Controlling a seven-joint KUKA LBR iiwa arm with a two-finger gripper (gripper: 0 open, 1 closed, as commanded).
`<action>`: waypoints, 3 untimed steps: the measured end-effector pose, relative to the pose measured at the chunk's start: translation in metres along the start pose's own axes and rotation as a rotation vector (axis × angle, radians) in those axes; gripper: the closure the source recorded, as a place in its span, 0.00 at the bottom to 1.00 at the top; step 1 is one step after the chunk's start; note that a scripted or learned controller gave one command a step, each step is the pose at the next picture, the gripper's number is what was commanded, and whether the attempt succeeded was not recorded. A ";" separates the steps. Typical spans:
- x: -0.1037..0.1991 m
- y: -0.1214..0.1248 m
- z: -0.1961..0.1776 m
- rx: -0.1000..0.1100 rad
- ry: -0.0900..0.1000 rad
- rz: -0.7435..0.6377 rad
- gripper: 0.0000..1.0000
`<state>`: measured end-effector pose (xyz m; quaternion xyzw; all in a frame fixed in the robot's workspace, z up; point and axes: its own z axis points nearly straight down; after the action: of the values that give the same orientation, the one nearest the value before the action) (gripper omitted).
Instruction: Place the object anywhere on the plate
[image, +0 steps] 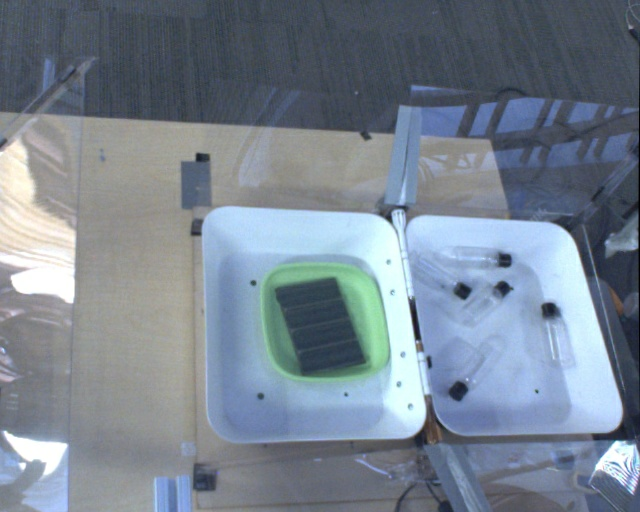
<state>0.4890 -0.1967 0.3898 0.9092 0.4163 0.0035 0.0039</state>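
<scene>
Camera view. Vials: 5 small clear ones with black caps, scattered in the right bin (590, 400); the nearest lies at its front-left (470, 372). Judged light, rigid, slippery, breakable; best gripped across the body. Green plate (372, 300), left bin (225, 400), carries a dark ribbed block (320, 327). End effector state: cannot tell.

Green plate (372, 345) glossy plastic; ribbed block (320, 326) matt dark; vials (472, 259) clear.
</scene>
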 end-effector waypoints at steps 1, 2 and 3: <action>0.015 -0.015 0.102 0.008 -0.003 0.043 0.00; -0.003 0.001 0.048 0.003 -0.001 0.103 0.00; 0.012 -0.012 0.105 0.007 -0.002 0.128 0.00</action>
<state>0.4884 -0.1805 0.2845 0.9340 0.3573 0.0013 0.0010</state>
